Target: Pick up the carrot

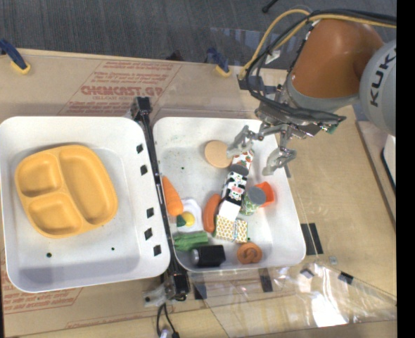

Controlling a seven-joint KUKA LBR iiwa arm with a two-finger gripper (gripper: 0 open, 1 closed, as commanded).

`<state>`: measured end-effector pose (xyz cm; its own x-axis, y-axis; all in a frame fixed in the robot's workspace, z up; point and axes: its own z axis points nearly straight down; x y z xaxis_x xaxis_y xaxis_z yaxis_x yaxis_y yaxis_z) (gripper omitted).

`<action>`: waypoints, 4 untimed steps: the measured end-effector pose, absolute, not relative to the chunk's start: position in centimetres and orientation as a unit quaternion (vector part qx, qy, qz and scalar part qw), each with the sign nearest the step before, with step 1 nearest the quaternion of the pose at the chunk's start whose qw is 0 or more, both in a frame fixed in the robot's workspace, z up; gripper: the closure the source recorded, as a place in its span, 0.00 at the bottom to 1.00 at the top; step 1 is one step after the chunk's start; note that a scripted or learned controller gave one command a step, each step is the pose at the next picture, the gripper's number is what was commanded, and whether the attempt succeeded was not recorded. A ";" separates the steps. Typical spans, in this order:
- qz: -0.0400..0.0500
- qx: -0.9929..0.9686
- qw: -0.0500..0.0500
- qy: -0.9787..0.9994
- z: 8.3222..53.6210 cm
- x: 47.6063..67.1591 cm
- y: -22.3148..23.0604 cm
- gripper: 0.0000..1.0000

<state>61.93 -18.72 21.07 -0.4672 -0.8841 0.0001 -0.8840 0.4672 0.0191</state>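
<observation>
Hovering open and empty, the gripper (262,146) is sitting well apart from the carrot (172,197); neighbouring toys are risking a mistaken grab.

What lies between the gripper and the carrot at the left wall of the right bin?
In the camera view, a round tan disc lies between the open gripper and the carrot, then bare white bin floor.
</observation>
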 end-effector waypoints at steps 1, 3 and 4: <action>0.008 0.539 -0.007 -0.842 33.5 66.1 -20.0 0.00; 0.004 0.792 -0.002 -0.610 39.8 53.7 -21.0 0.00; -0.006 0.866 0.000 -0.500 29.5 59.7 -17.2 0.00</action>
